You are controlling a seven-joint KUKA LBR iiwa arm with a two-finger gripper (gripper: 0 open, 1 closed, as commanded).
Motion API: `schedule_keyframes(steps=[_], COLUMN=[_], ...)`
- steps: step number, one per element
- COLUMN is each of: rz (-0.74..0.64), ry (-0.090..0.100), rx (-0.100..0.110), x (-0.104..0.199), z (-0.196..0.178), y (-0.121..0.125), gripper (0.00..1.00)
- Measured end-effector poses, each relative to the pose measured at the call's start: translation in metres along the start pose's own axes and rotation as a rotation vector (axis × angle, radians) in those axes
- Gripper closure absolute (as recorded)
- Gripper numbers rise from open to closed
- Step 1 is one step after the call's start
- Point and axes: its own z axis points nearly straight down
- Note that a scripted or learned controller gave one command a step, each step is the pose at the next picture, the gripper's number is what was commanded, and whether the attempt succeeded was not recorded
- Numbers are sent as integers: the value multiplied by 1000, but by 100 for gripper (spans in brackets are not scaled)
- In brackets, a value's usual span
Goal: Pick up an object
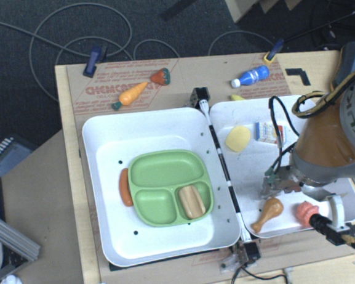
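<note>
Landmark: the green divided plate (pixel 169 185), which sat in the left bin (pixel 103 138). A bread roll (pixel 192 201) lay in the plate's lower-right compartment, and a hot dog (pixel 125 187) lay just beside the plate's left edge on the bin floor. Right of the plate, across the divider, was the right bin (pixel 236 111); in it, up and right of the plate, lay a yellow lemon-like obj (pixel 238 138) w/ a small printed packet (pixel 265 131) just beside it. Lower right of the plate, a toy chicken drumstick (pixel 268 213) lay on the bin floor, w/ a pink toy (pixel 305 212) further right. The gripper (pixel 274 183) hung just above the drumstick, near but apparently not gripping it; fingers' spread: cannot tell. Above the plate, outside the bins, lay a toy carrot (pixel 131 93), a strawberry (pixel 160 77) and, further right, a blue bottle (pixel 250 77).
</note>
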Motion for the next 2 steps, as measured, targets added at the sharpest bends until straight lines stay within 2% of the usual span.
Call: schedule_keyframes(steps=[1,2], rz=[0,1], ry=[0,-2], rx=[0,-2], x=[0,-91], z=[0,-79], y=[0,1], gripper=[0,0])
